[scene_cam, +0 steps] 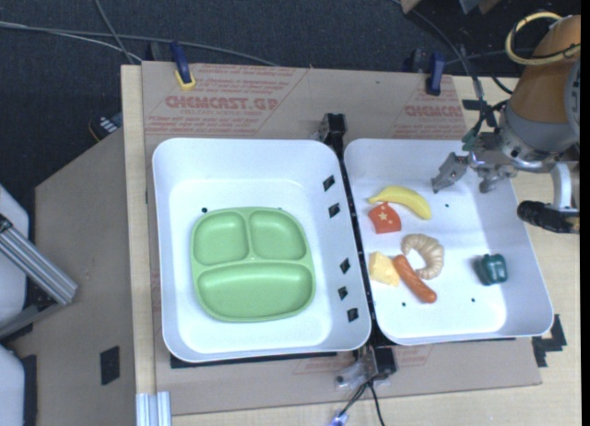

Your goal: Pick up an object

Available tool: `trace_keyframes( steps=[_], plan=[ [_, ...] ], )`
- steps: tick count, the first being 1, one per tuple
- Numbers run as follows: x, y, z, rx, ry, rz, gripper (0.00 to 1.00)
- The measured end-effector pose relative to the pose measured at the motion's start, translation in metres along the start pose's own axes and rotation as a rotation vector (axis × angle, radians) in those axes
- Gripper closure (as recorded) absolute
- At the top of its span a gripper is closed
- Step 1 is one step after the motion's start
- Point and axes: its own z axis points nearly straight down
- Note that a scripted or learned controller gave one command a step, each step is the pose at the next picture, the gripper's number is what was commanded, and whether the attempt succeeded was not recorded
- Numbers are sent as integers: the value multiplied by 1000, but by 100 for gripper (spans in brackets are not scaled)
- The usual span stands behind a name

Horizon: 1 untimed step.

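The arm reaches in from the right and its pincer [468,173] hangs over the far part of the right bin [516,321], its two fingers spread apart with nothing between them, which suits an approach and not a lift. No one thing is named by the task, so any of the small toys in that bin could serve. They lie loose and near one another around the bin's middle: a yellow banana [402,199] closest to the pincer, a red strawberry piece [385,218] just beside and below it, a curled pale shrimp [424,254], a yellow wedge [382,268] and an orange carrot [415,279] that touches or overlaps both the shrimp and the wedge. A green and blue toy [491,269] sits well apart from the cluster, toward the right wall. My judgement is that the banana or the lone green toy gives the cleaner grasp, since the crowded pieces could be pushed aside or caught two at a time. The left bin [175,230] holds a green divided plate [252,262], lying flat with its compartments bare, plausibly as a place to drop things. Both bins rest side by side on a cardboard-covered desk [277,101], clamped at the far edge so it stays put.
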Motion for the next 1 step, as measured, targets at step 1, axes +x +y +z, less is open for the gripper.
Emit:
trace_keyframes(
  steps=[1],
  plan=[
    [1,0,53,0,0,0,0]
  ],
)
